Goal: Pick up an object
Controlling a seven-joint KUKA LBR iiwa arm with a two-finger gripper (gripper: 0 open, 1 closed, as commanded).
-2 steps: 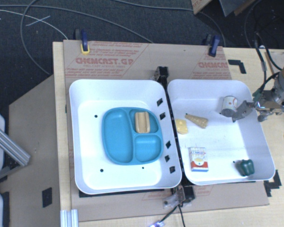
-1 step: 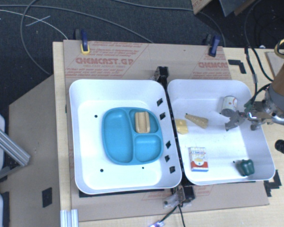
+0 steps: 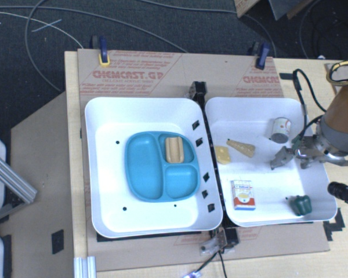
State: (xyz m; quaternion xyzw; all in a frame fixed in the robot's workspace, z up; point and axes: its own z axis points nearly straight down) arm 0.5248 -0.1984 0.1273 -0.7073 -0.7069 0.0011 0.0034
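Note:
My gripper hovers over the right part of the right bin, its two grey fingers spread open with nothing between them. A small white and grey cylinder lies just behind it. A tan wedge and a pale yellow piece rest to its left. A small red and white box lies near the bin's front, and a green object sits in the front right corner.
The left bin holds a blue divided plate with a tan block in its upper right compartment. Black clips line the divider between the bins. Cables run along the bench's right edge.

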